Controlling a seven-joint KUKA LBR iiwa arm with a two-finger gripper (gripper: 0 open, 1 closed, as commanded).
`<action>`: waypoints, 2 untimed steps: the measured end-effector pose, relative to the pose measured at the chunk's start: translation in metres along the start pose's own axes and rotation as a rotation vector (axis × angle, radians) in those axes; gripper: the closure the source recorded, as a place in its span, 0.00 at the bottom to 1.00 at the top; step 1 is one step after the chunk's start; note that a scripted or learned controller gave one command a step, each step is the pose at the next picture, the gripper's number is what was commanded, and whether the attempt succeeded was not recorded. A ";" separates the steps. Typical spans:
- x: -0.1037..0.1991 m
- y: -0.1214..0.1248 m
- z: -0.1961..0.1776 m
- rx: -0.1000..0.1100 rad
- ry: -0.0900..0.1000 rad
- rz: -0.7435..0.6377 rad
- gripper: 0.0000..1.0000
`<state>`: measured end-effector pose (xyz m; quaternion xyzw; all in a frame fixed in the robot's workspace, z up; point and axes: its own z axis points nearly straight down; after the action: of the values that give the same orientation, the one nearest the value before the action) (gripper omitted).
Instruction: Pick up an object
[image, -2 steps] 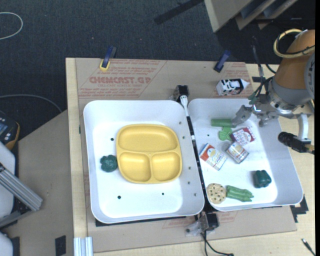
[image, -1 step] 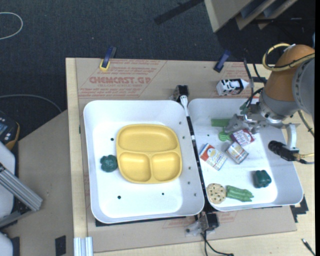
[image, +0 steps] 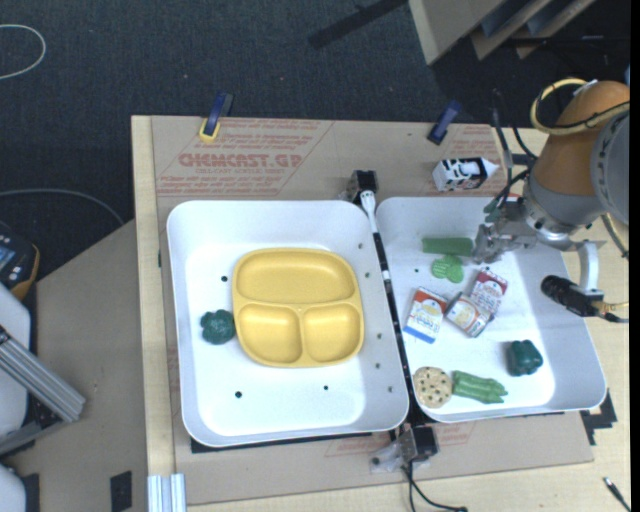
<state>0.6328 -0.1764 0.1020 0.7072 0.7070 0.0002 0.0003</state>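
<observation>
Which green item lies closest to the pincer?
The flat green strip in the right bin's upper part, just left of the pincer; other green pieces lie farther.

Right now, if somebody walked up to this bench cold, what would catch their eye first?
Probably the big yellow divided tray in the middle of the left bin, with a small dark green piece beside it. Next, the clutter of toy food in the right bin: a cookie, small cartons and green vegetables. The gripper hangs over that bin's far end.
</observation>
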 end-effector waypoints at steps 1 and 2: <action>-0.003 0.005 -0.064 -0.008 -0.003 -0.001 1.00; -0.003 0.006 -0.119 -0.007 -0.003 -0.001 1.00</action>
<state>0.6392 -0.1794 0.2207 0.7068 0.7074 0.0018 0.0037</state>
